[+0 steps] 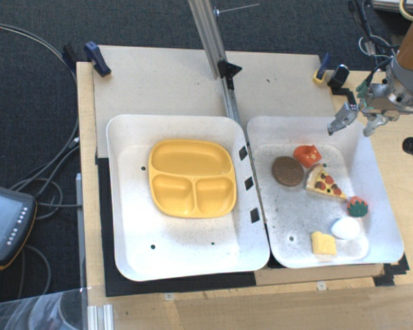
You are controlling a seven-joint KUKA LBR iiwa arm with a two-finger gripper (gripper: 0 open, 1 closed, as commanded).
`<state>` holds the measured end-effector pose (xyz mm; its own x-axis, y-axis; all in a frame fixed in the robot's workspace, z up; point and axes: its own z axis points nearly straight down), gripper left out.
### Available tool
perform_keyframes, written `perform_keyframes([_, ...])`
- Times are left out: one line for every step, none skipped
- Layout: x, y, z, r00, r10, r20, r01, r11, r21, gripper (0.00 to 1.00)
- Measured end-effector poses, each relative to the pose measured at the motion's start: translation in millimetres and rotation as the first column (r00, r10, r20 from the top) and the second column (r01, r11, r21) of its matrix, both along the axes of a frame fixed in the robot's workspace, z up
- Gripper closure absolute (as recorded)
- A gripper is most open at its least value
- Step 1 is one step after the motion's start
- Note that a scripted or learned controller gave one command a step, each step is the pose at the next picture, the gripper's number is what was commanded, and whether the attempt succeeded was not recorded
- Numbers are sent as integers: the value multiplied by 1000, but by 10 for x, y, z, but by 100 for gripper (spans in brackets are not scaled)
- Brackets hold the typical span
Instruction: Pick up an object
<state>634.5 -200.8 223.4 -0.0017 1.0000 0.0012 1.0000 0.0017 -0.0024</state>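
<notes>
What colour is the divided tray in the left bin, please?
Yellow, seen in the camera view.

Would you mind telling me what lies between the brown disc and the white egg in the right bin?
In the camera view, the pizza slice lies between the brown disc and the white egg.

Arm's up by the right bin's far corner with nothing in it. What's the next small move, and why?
Probably bring the end effector toward the view's left and lower it over the red toy tomato. Its fingers are spread with nothing between them, above the right white bin's far corner, and that toy lies nearest, beside the round brown cookie.
</notes>
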Motion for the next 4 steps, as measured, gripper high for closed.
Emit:
perform_keyframes([-1,-2,1,1000,0,0,0,1000,-1,0])
perform_keyframes([59,-47,-586,1000,-1,-5,1,1000,1,0])
perform_keyframes([12,-77,-1180,1000,-2,0,2,1000,0,0])
perform_keyframes([42,-77,-1249,1000,0,5,0,1000,0,0])
